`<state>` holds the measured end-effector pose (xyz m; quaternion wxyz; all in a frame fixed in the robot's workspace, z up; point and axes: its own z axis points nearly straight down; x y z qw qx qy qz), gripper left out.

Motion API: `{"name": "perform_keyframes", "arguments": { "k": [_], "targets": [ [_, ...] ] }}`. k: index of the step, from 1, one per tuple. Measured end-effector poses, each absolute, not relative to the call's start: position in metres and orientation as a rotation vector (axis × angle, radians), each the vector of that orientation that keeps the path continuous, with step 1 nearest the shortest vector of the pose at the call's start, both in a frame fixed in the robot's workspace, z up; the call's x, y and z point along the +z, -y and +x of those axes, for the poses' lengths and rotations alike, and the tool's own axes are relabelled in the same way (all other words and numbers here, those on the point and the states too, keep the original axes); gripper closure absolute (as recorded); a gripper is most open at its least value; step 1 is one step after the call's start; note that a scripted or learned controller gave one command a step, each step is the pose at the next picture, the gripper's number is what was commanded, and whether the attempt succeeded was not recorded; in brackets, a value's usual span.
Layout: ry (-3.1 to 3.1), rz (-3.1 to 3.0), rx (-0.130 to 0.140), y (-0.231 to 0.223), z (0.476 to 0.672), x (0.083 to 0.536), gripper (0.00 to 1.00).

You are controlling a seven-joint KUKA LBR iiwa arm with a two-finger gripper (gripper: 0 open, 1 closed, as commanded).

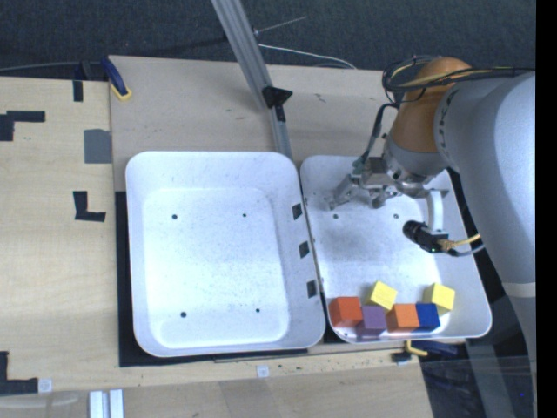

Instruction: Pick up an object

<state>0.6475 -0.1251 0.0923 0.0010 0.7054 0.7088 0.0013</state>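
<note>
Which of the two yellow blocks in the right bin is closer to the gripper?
The left yellow block, beside the purple block. It lies nearer the gripper than the yellow block at the bin's right edge.

Right bin (452, 233) open across its middle, coloured blocks (392, 310) crowded along the near wall (some touching), arm (487, 146) overhanging the far right corner, left bin (139, 233) unobstructed throughout.

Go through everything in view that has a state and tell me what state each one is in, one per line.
gripper: over the far end of the right bin, holding nothing.
blocks: loose, clustered at the right bin's near edge.
left bin: flat on the bench, beside the right bin.
</note>
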Motion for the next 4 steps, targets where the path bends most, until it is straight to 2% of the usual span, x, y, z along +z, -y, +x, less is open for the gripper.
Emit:
{"name": "perform_keyframes", "arguments": {
  "k": [1, 2, 3, 4],
  "targets": [
    [-2.223, 2.224, -0.006, 0.123, 0.604, 0.094, 0.00],
    [-2.225, 2.222, -0.002, 0.122, 0.606, 0.104, 1.00],
    [-2.224, 2.212, 0.008, 0.074, 0.613, 0.213, 1.00],
    [-2.235, 2.217, -0.004, -0.022, 0.555, 0.191, 1.00]
  ]
}}
